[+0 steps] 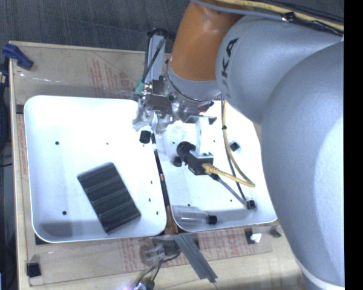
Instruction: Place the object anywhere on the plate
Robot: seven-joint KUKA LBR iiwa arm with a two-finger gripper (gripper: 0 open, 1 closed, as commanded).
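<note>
Below and to the left of your gripper [150, 125], well apart from it, the dark ribbed plate [109, 196] lay flat in the left bin [36, 119]; whether anything was held, I couldn't tell

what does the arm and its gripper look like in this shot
The arm is bulky, with smooth rounded light grey shells and dark KUKA lettering on one link. An orange band rings it above the wrist. The gripper is a compact cluster of silver metal and black parts. A yellow cable loops beneath the wrist, and another yellowish cable runs along the top of the arm.
</note>
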